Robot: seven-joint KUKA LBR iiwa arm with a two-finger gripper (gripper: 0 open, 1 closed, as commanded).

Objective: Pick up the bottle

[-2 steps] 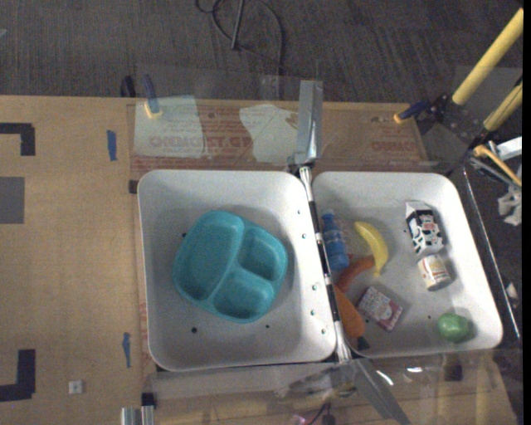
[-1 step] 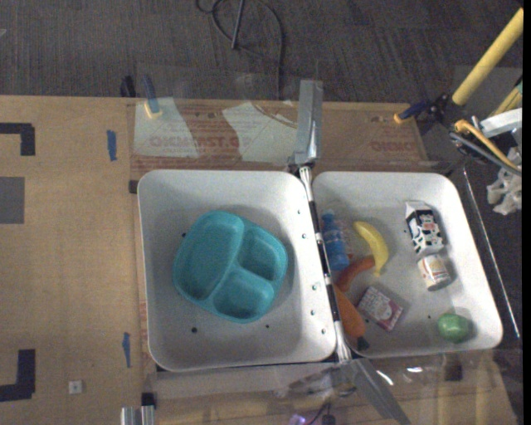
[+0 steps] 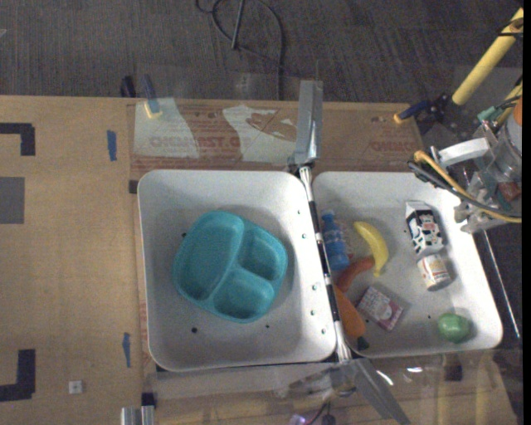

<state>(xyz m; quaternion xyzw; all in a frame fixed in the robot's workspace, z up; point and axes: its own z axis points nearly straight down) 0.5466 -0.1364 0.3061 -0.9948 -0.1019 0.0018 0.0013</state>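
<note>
Against right bin's (image 3: 485, 274) left wall, bottle (image 3: 335, 242) (label unreadable)

This is looking like a robotics lab or test room. Two white bins (image 3: 158, 332) are sitting side by side on a plywood bench (image 3: 66, 249) that is carrying black corner marks (image 3: 18, 137) and bits of blue tape (image 3: 111, 145). Cables (image 3: 241, 25) are trailing over grey carpet (image 3: 99, 41) beyond the bench, and a clear sheet (image 3: 224, 133) is lying taped behind the bins.
</note>
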